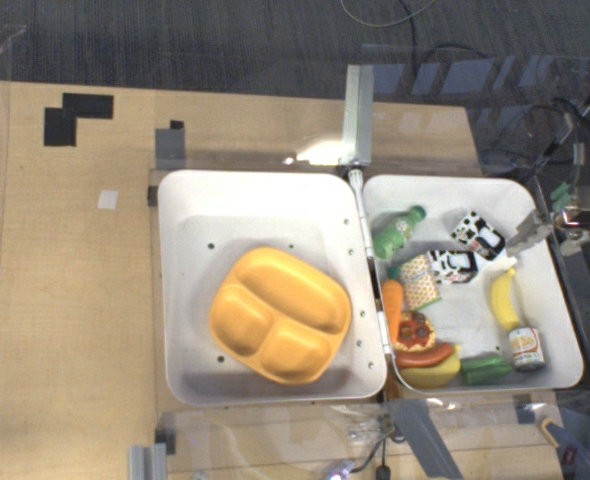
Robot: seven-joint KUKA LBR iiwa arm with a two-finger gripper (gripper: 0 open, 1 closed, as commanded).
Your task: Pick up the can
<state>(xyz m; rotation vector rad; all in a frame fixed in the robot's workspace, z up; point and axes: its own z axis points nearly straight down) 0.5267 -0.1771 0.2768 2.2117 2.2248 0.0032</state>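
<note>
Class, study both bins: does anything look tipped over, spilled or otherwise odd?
The can lies on its side in the right bin's near corner, beside the banana. The yellow tray in the left bin sits askew and seems upside down. Nothing looks spilled.

Fixed overhead camera looks slantwise onto both bins [175, 268].

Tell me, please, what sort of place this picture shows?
Probably a robot manipulation lab bench rather than a kitchen: two shallow white plastic bins sit side by side on a pale wooden bench, toy food such as a yellow plastic banana fills one, and loose black cables trail over the floor.
</note>
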